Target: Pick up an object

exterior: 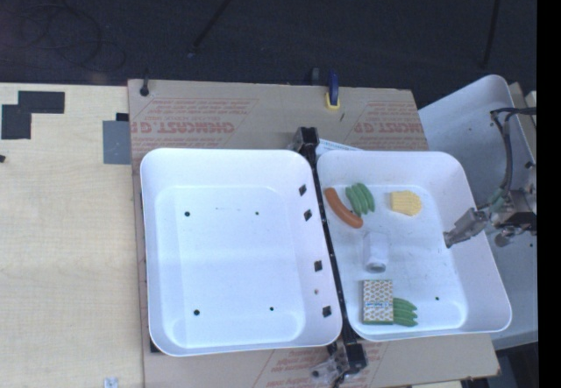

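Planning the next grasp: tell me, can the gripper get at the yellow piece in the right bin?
Probably yes. The gripper hangs over the right bin's edge, and the yellow piece lies apart from the other items, with bare floor between them.

right bin (473, 202): orange sausage (343, 208) and green pea pods (360, 197) side by side at its far left | yellow piece (405, 202) far middle | pale cup (376, 251) centre (on its side) | patterned box (378, 300) touching green pods (403, 313) near edge | gripper (458, 233) over its right rim | left bin (166, 246) alongside

Dark floor (263, 10) with cables behind pale wooden bench (61, 237)
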### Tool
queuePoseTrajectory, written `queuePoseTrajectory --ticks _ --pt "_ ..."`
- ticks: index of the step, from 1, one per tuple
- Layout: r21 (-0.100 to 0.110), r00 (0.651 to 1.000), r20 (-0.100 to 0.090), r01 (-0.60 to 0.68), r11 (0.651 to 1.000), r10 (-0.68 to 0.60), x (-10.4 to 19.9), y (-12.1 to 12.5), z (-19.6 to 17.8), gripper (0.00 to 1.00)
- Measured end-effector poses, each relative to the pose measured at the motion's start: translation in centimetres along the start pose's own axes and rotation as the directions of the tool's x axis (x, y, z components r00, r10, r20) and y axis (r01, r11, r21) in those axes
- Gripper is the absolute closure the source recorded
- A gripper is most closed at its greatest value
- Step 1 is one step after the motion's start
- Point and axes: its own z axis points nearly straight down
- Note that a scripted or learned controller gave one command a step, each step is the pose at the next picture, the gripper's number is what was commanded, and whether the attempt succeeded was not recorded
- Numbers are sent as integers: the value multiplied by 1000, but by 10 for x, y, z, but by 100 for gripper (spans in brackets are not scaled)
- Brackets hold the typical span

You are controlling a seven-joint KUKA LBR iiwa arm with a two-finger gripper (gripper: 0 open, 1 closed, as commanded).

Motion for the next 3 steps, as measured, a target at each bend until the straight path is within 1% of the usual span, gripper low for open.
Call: queuePoseTrajectory --ticks 1,2,3 --pt "-19 1000 4 6 1000 -6 62 12 -198 0" --pt "0 1000 2 4 1000 -4 60 12 -198 100" --pt "-5 1000 1 7 1000 -7 126 16 -244 100"
